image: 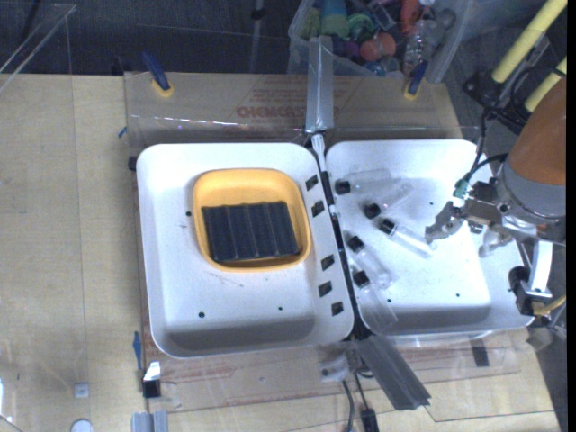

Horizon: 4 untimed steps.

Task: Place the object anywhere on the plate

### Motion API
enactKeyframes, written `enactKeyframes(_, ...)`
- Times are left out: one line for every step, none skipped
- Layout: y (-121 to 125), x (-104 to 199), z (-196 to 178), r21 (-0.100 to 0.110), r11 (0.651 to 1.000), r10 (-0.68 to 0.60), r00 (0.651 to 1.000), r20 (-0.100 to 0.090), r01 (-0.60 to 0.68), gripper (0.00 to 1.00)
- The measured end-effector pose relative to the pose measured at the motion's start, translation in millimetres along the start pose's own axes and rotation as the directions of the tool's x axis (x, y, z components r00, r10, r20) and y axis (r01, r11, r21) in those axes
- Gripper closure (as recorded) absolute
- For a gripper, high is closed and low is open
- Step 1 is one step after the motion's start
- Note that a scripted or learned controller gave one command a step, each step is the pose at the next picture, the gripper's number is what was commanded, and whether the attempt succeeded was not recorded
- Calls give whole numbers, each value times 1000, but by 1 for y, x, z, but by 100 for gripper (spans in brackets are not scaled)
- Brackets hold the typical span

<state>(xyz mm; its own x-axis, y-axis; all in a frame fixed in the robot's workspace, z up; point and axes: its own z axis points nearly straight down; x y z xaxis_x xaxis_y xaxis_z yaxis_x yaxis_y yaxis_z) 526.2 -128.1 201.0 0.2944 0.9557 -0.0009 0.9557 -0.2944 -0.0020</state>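
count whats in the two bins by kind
yellow plate in the left bin: 1
dark ribbed block lying on the plate: 1
clear plastic pieces with black caps in the right bin: about 5 caps visible; the clear bodies are too faint to count exactly
total: 2 clear items plus roughly 5 capped pieces, about 7

Arm [540,151] cut off by right edge. Gripper [463,228] fingers too blurred to judge. Clear objects [387,210] in right bin [450,295] indistinct, shapes unclear. Toy box [378,12] at far side cropped by top edge.
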Motion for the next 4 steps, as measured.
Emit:
enactKeyframes(62,-53,-26,-4,976,-219,976,1,219,0)
enactKeyframes(67,-67,-24,-4,984,-178,984,1,178,0)
enactKeyframes(84,-69,-118,-4,969,-248,969,1,248,0)
enactKeyframes(147,-49,-201,-5,943,-333,943,2,333,0)
